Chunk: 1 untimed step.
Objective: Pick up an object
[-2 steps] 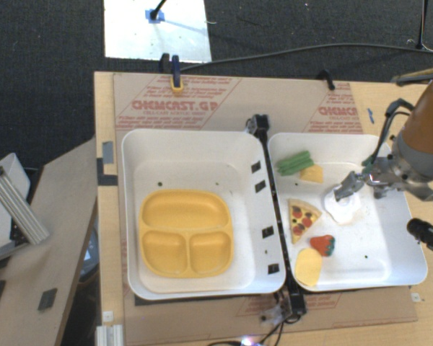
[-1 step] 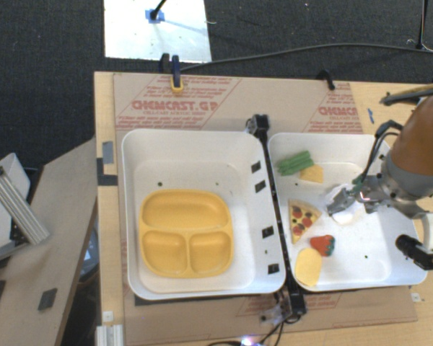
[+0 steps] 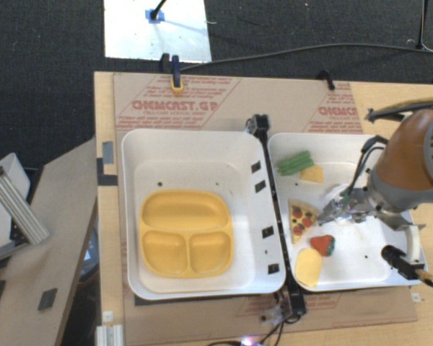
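The arm reaches in from the right over the right bin (image 3: 346,283), and its gripper (image 3: 335,210) sits low near the bin's middle, pointing left — whether the jaws stand open or closed cannot be told here, since the tip is small and blurs into the white floor.

4 toy foods lie in that bin, all to the left of the gripper. Nearest is the pizza slice (image 3: 301,218), just beside the tip on its left, its long axis running roughly from upper left to lower right. The strawberry (image 3: 322,244) lies just below and slightly left of the tip, close as well. The pale yellow piece (image 3: 308,266) sits further down toward the near wall, and the green bean pod (image 3: 295,163) with the yellow wedge (image 3: 312,174) lies well apart toward the far wall.

Nothing shows between the fingers, so the pick looks not yet made. The likeliest target is the pizza slice — a short shift left would bring the tip over it.

The left bin (image 3: 202,139) holds a yellow divided plate (image 3: 187,232).
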### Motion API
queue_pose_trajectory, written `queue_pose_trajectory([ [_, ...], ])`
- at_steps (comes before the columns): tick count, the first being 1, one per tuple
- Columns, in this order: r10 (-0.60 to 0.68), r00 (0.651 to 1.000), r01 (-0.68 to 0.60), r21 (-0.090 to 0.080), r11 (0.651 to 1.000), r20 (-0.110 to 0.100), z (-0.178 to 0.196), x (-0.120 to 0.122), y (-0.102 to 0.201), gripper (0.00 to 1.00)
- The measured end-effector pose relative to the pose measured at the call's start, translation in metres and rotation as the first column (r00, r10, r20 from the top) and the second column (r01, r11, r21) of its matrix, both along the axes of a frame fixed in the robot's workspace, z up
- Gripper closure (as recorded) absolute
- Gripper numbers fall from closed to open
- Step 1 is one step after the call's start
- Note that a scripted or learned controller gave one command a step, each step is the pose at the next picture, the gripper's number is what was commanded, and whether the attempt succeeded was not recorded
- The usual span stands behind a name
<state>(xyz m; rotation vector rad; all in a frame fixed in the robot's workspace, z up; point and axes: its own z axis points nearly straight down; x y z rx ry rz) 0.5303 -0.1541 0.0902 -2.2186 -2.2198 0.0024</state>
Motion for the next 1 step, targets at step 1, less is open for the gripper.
queue_pose_trajectory([
  [1, -0.001, 1.0, 0.001, -0.002, 1.0, 0.006, 0.0135, 0.0019, -0.0007, 1.0],
])
